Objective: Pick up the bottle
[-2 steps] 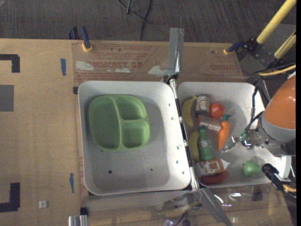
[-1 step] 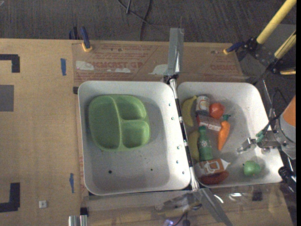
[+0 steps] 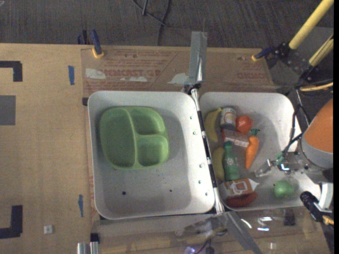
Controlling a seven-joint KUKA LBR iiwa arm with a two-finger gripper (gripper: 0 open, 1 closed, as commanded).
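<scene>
Gripper (image 3: 274, 164) of the grey arm hovers low in the right white bin (image 3: 275, 106), fingers slightly parted around nothing. Just left, apart from it, the green plastic bottle (image 3: 231, 163) lies beside an orange carrot (image 3: 252, 148).

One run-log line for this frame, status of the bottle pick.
target: green plastic bottle lying in right white bin | end effector: beside bottle, apart from it | grasp: none seen | left white bin: green divided plate

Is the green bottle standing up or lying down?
Lying down. The green bottle lies flat on the right bin's floor, its length showing, cap toward the far wall.
</scene>
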